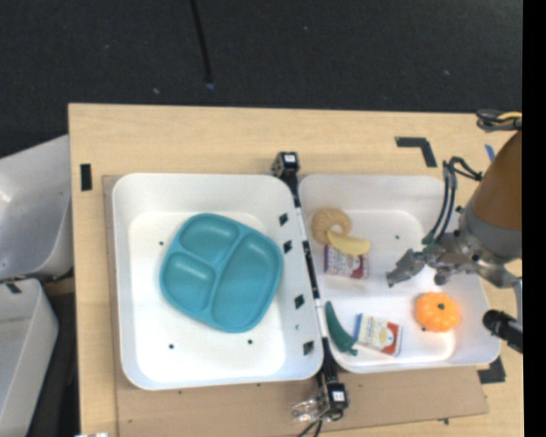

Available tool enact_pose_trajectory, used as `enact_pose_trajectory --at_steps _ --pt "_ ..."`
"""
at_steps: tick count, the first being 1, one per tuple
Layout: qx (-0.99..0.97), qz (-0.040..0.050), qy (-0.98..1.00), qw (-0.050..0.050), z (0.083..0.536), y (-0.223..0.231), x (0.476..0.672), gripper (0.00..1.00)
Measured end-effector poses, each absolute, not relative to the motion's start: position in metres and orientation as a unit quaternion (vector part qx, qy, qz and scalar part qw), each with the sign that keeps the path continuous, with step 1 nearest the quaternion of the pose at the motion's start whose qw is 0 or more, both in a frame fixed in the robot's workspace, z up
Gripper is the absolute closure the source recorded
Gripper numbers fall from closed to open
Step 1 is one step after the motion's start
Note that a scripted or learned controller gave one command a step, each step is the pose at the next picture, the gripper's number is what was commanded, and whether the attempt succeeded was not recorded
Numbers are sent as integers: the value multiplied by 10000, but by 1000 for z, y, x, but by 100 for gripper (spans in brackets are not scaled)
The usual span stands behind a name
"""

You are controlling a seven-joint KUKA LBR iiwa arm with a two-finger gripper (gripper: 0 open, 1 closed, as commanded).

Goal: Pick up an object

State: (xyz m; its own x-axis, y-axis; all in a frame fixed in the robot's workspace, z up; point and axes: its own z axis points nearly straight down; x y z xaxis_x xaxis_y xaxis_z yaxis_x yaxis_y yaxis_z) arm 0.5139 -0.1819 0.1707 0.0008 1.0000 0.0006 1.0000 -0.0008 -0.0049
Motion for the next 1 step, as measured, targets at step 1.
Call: enact_pose_trajectory --at_steps 1 --pt "-7073 15 -7069 17 111 -184 505 0"
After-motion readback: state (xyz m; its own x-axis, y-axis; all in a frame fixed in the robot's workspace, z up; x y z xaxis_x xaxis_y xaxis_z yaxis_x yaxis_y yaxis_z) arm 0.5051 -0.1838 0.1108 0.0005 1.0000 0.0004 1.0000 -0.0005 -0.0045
